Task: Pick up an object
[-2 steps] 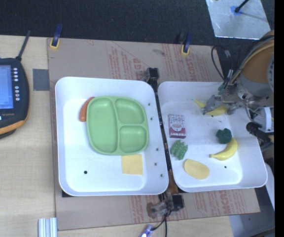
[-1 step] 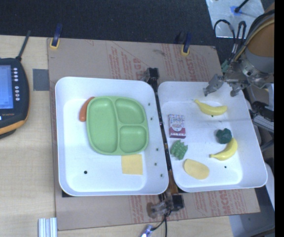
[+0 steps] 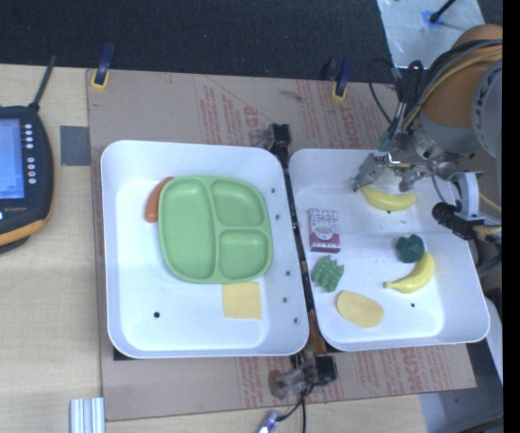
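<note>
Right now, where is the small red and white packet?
The red and white packet lies in the right bin, near its left wall, just above the green leafy piece and left of the bananas.

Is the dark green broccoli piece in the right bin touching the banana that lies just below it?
Touching. In the camera view the broccoli piece sits against the upper end of the lower banana in the right bin, with no white bin floor between them.

In the right bin (image 3: 441, 327), my gripper (image 3: 388, 171) hangs over a banana (image 3: 388, 199), a packet (image 3: 324, 230) at eight o'clock; open floor lies between them. In the left bin (image 3: 125, 323), a green tray (image 3: 215, 229) fills the centre.
</note>
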`<control>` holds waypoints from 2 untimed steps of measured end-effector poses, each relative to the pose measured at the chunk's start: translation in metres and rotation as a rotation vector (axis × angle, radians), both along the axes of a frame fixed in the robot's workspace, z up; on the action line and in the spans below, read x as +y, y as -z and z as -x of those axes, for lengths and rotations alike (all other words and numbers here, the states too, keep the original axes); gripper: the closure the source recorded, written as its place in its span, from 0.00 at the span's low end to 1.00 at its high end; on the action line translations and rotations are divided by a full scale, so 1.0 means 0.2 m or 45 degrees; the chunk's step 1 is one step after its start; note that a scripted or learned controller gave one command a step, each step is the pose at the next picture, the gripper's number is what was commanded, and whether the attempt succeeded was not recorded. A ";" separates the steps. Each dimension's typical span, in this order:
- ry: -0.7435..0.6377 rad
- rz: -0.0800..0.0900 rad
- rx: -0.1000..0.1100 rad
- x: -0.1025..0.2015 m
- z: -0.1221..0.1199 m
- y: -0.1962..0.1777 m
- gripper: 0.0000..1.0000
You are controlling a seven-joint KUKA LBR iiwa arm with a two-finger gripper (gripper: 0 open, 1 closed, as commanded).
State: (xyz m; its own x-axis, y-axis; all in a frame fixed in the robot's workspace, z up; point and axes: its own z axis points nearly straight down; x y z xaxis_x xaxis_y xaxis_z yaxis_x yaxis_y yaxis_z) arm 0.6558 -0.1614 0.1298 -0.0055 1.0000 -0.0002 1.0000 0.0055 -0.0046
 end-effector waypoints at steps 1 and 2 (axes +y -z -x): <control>0.004 0.000 -0.004 -0.13 0.12 -0.21 0.00; 0.001 0.001 -0.002 -0.03 0.00 -0.01 0.00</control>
State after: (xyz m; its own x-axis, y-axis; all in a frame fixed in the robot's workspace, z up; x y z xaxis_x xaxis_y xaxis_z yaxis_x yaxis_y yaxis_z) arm 0.6560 -0.1678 0.1323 -0.0047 1.0000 -0.0006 1.0000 0.0047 -0.0027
